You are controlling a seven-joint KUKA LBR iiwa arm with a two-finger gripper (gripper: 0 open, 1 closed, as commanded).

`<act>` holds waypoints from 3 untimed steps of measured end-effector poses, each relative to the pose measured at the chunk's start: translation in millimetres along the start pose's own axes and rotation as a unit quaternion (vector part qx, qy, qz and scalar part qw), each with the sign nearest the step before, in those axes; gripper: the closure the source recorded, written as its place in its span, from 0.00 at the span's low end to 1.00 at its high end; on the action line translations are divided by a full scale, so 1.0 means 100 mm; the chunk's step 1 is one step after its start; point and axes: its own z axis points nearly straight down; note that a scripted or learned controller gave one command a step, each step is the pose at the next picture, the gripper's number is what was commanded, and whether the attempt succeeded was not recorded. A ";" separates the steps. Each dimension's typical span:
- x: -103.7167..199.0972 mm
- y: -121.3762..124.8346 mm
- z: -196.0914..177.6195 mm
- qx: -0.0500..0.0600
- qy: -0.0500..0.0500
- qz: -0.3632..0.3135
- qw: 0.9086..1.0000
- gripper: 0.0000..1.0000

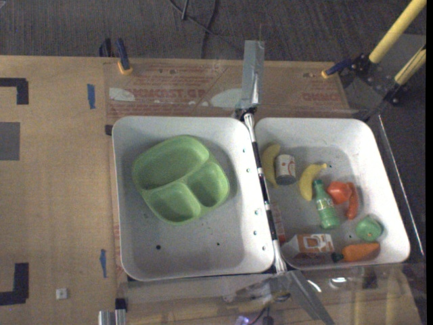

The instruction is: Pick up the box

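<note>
- Orange-and-white box [312, 244] is lying flat by the near wall of the right bin [376, 144], with a carrot [360, 251] just beside its right end.
- Green bottle [325, 207] is lying just behind the box.
- Green divided plate [180, 178] is sitting in the left bin [203, 246].
- Gripper state: cannot tell.
</note>
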 end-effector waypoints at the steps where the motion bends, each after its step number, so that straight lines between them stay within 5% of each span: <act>1: 0.01 0.02 -0.09 0.000 -0.002 -0.001 1.000 1.00; 3: 0.03 0.06 -0.27 -0.001 -0.005 -0.003 1.000 1.00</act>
